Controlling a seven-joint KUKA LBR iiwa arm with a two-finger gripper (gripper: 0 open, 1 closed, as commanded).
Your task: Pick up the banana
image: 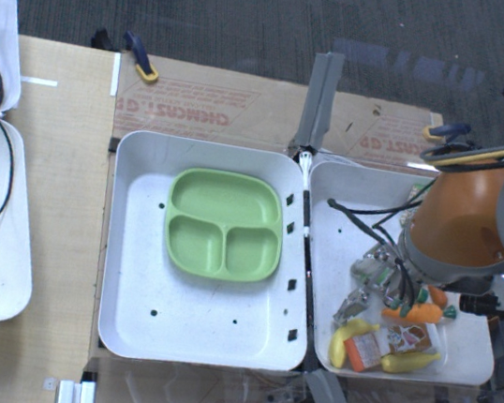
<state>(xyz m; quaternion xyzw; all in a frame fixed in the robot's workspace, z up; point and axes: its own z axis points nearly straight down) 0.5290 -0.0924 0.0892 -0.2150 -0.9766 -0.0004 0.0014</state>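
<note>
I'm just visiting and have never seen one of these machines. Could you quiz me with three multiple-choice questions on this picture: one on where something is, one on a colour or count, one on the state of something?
1. Where does the banana lie?
A. On the green plate
B. In the right bin, near its front edge
C. On the cardboard behind the bins

2. How many compartments does the green plate have?
A. Two
B. Three
C. Five

3. How does the gripper stand to the banana?
A. It hangs over the right bin, just behind the banana, without holding it
B. It hovers over the left bin
C. It is parked off the bench

Answers: 1 B, the yellow fruit sits among the toys at that bin's front. 2 B, one long section and two smaller ones. 3 A, the banana lies in the bin, in front of the gripper.
</note>
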